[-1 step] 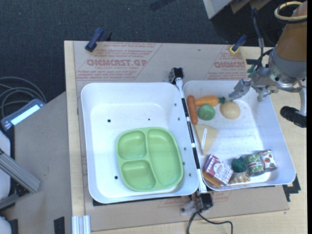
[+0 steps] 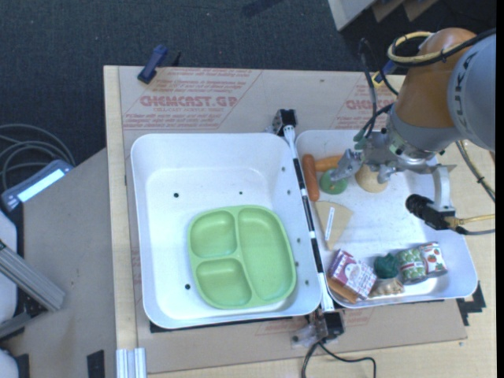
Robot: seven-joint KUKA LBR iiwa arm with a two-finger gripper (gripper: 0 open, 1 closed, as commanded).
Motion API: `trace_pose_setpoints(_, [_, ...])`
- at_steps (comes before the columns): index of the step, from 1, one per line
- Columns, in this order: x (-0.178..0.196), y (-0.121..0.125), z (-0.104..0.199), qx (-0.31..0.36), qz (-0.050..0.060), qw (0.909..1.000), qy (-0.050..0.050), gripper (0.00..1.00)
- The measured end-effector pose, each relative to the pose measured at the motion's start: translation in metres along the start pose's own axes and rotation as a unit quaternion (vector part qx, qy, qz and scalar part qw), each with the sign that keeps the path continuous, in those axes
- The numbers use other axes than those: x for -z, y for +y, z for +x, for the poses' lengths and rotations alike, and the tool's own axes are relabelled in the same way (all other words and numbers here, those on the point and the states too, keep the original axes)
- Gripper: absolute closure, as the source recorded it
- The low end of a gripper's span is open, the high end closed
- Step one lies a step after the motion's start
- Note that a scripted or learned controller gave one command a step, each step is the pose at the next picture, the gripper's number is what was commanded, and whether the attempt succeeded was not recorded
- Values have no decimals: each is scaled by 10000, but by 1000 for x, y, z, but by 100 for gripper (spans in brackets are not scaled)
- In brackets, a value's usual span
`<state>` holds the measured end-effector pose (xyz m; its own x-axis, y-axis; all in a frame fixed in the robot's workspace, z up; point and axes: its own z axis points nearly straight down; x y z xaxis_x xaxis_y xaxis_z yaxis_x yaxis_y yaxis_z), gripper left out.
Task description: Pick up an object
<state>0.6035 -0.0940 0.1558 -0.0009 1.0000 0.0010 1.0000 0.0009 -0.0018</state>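
Observation:
My gripper [image 2: 361, 162] hangs low over the back of the right bin [image 2: 457, 250], below the grey arm with its orange band. Right under it lie a green round item [image 2: 335, 182] and a tan round item [image 2: 370, 179]. An orange carrot-like piece [image 2: 311, 176] lies along the bin's left wall, with a second small orange piece [image 2: 327, 164] beside it. A pale wedge [image 2: 335, 221] lies mid-bin. At the front sit a red packet [image 2: 352, 274], a dark green item [image 2: 386, 265] and a green and red box [image 2: 418, 261]. The gripper hides part of the items beneath it.
The left bin [image 2: 157, 172] holds a light green divided tray [image 2: 240, 256]. A black divider rail [image 2: 303, 203] runs between the bins. A black connector with cable [image 2: 429, 211] hangs off the arm over the right bin. A blue clip [image 2: 152, 64] lies on the board's far corner.

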Motion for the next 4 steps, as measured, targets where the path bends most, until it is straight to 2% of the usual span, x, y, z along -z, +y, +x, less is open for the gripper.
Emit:
trace_pose_setpoints(1, [-53, 17, -48, 0, -2, 10000, -1, 0])
trace_pose_setpoints(2, [-23, 47, -63, 0, -23, 10000, -11, 0])
trace_pose_setpoints(3, [-71, 42, -74, -8, 2, 10000, -3, 0])
trace_pose_setpoints(4, [-58, 44, -74, -2, -30, 10000, -12, 100])
